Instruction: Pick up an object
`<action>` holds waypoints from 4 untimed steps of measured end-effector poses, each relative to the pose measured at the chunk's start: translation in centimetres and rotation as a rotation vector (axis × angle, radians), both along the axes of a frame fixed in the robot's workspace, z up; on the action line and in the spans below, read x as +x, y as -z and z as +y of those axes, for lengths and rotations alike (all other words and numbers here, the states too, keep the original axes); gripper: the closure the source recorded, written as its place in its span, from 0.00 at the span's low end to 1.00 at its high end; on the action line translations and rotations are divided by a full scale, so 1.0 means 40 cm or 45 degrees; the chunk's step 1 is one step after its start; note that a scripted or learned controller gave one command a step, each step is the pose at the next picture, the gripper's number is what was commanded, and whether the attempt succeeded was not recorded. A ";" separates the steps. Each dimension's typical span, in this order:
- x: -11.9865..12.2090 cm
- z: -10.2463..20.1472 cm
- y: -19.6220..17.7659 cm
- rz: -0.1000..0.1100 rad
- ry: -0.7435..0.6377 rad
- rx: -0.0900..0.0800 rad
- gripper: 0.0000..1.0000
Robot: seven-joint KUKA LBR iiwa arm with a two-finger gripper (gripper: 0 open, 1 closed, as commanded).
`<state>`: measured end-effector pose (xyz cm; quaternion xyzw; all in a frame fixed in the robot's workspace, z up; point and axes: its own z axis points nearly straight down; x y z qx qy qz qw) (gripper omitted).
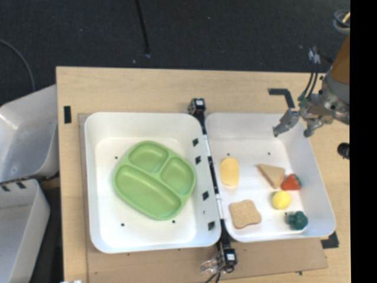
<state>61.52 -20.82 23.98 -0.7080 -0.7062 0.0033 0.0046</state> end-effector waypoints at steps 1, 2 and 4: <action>0.007 0.001 -0.020 -0.017 -0.004 -0.003 0.00; 0.013 0.021 0.121 -0.010 -0.007 -0.003 0.00; 0.030 0.014 0.353 -0.011 -0.007 -0.005 0.00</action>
